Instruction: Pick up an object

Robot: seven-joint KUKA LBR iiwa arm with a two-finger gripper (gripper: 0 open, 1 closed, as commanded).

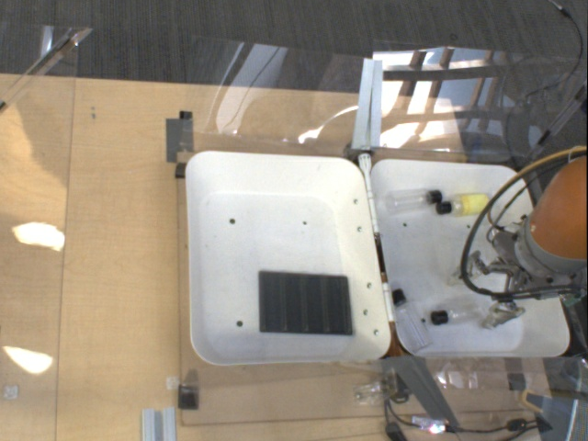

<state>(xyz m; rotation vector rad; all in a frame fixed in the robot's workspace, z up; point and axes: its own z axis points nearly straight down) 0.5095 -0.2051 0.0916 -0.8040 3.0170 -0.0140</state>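
No readable text, label, brand, number or sign shows anywhere: the two white bins [276, 168], the dark ribbed pad [304, 303] in the left one, the small clear tubes with black caps [439, 318] in the right one and the wooden bench [92, 274] all look unmarked

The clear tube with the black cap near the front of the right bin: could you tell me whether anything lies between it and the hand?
Nothing visible does. The hand hangs low in the right bin, close beside the clear tube, with bare white floor between them.
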